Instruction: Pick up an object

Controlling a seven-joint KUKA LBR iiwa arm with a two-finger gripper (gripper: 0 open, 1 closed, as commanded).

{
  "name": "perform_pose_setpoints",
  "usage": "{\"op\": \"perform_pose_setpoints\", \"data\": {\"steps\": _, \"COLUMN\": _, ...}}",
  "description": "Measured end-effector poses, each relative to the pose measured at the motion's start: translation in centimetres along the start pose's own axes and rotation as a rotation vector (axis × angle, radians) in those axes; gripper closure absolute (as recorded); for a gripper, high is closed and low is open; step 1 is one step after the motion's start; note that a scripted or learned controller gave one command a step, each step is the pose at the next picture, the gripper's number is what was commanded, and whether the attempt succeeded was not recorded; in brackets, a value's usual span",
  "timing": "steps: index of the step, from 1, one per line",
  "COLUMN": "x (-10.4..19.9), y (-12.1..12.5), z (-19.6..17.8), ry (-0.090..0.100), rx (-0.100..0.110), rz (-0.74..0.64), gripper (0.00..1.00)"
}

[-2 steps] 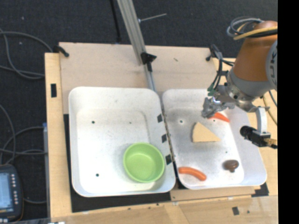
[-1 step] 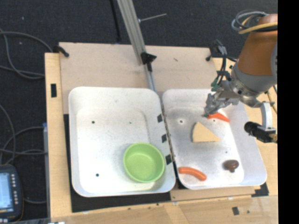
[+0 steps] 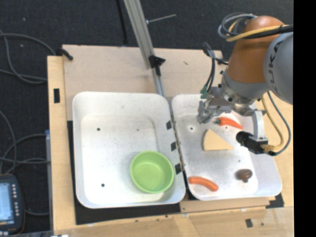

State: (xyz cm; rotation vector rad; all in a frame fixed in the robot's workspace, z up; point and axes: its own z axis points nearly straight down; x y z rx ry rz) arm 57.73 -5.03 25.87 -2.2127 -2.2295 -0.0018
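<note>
I see a pale wooden surface on dark carpet, loose cables at nine o'clock, a metal rail at twelve.

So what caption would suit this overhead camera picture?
Robot hand hovering over the right bin near a tan wedge, green bowl in the left bin.
</note>
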Motion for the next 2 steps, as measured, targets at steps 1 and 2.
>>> {"op": "perform_pose_setpoints", "data": {"steps": 1, "x": 5.5, "y": -1.0, "z": -0.7, "ry": 0.001, "rx": 0.0, "rz": -0.001, "gripper": 1.0}}
{"op": "perform_pose_setpoints", "data": {"steps": 2, "x": 11.6, "y": -1.8, "z": -0.2, "ry": 0.001, "rx": 0.001, "rz": -0.001, "gripper": 1.0}}
